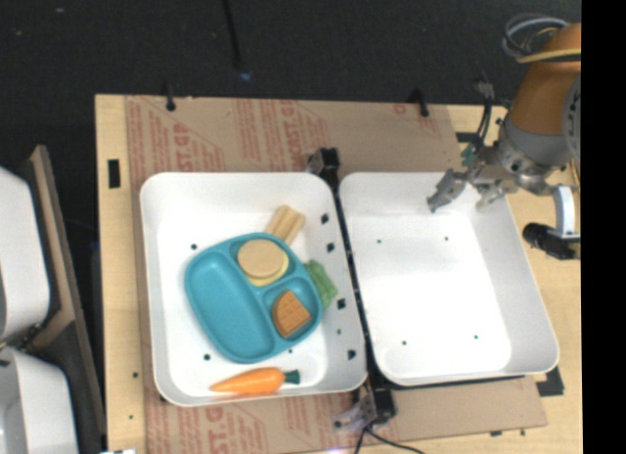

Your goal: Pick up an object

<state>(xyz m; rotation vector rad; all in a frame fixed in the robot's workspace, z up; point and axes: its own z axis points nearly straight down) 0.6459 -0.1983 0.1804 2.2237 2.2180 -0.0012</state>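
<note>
The left bin (161,247) holds a blue divided tray (225,310) with a round tan biscuit (263,259) and a brown waffle-like piece (291,313) on it. A tan wooden block (286,222) lies just behind the tray, a green piece (323,284) pokes out at the tray's right side, and an orange carrot (252,381) lies along the bin's front wall. My gripper (464,191) hovers over the back right corner of the right bin (509,276), fingers spread open with nothing between them, far from all the objects.
The two bins sit side by side on a cardboard sheet (235,134) over the wooden bench. Black clamps (324,160) mark the seam between the bins. The arm's grey and orange wrist (543,100) stands at the right edge.
</note>
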